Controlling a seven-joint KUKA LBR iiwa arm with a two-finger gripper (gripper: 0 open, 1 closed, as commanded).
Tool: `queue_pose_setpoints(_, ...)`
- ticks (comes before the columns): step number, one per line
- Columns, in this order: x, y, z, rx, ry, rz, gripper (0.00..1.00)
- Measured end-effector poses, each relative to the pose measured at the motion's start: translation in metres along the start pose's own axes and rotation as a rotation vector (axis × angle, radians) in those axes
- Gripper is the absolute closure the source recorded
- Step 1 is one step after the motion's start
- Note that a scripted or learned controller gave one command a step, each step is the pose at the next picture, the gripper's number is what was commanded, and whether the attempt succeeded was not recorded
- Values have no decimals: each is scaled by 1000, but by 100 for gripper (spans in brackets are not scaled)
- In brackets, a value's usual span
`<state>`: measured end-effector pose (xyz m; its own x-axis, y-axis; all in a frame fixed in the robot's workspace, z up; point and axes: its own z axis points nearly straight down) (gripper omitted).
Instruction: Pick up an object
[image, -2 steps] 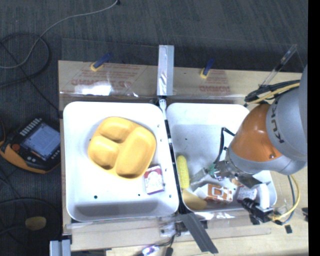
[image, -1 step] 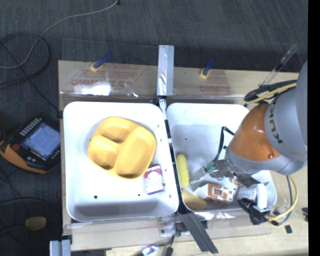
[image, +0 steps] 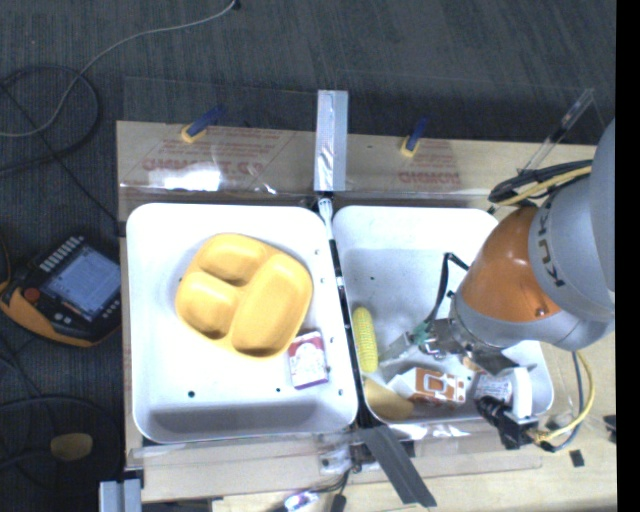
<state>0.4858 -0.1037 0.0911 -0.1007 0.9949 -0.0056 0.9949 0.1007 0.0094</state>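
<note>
Overhead, the grey KUKA arm (image: 585, 240) reaches in from the table's right edge and bends steeply down into the right bin (image: 400, 235), its orange band (image: 510, 275) sitting just above the wrist. Its hand (image: 440, 345) is low over the bin's front half, among a small clutter: a yellow corn cob (image: 365, 337) lying along the bin's left wall, an orange-and-white packet (image: 438, 385) and a tan piece (image: 388, 400) near the front-left corner. Whether the hand is open or closed cannot be told from this angle. Across the divider, the left bin (image: 160, 400) holds a large yellow lobed dish (image: 243, 293) and a small red-and-white carton (image: 308, 361) near its front-right corner.
</note>
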Motion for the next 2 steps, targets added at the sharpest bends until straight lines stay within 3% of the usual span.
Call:
queue_pose_setpoints(1, -2, 35, 0, 0, -3, 2, 0)
queue_pose_setpoints(2, -15, 2, 0, -8, 0, -30, 0)
